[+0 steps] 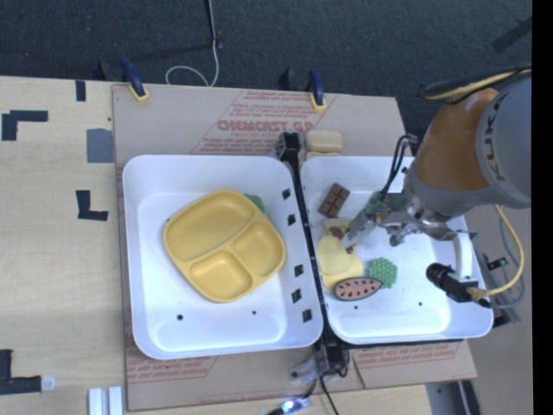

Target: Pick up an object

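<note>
You are looking down on two shallow white bins set side by side on a cardboard sheet (259,124) that covers the desk (52,232).

The left bin (138,318) carries a yellow divided tray (225,245), lying flat and turned at a slant, with a sliver of something green (254,202) peeking out from under its upper right edge.

The right bin (415,322) carries the small things. A brown chocolate-bar piece (333,201) lies near the bin's upper left. Below it sits a small tan piece (335,228), and just under that a pale yellow lump (333,258). A watermelon slice toy (358,288) lies touching the yellow lump's lower edge, and a green bumpy ball (383,272) rests just beside the slice's right end.

The arm (471,154) comes in from the right, its orange band above the wrist, and reaches down over the right bin. Its jaws (357,232) point left and down, their tips just above the pale yellow lump and near the tan piece. You see nothing gripped between them; whether they stand wide or narrow you cannot tell from this angle, since the wrist hardware blurs into them.

A beige block (324,142) lies outside the bins on the cardboard, just above the right bin's upper left corner. Two blue clamps (132,79) pin the cardboard's far edge.
</note>
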Action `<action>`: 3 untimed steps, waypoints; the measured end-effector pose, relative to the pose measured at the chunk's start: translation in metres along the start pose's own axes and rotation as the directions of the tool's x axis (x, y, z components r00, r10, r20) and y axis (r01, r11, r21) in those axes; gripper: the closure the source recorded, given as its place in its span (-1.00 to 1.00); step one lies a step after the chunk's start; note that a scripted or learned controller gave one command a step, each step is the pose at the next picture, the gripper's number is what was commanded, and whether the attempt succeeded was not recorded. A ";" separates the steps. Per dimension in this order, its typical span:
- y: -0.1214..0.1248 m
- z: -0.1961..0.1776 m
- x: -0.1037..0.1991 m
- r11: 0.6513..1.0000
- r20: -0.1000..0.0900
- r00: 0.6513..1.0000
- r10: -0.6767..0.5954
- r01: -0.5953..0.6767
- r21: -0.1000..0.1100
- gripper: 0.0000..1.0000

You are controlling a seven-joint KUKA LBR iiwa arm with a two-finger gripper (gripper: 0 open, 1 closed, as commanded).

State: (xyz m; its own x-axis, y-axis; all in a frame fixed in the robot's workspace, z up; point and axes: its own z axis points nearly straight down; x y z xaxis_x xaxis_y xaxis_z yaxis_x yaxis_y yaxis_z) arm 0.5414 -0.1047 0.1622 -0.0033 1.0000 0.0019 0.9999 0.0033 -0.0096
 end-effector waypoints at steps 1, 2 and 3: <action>0.009 0.044 0.010 1.000 0.001 1.000 0.002 -0.002 -0.003 -1.00; 0.047 0.077 0.011 1.000 0.001 1.000 0.002 -0.002 -0.008 -1.00; 0.043 0.040 -0.067 1.000 0.006 1.000 0.008 -0.008 -0.012 -1.00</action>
State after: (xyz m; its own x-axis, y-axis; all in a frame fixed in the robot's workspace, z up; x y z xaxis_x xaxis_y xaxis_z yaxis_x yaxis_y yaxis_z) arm 0.5844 -0.1714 0.1217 0.0048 1.0000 -0.0040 1.0000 -0.0047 0.0022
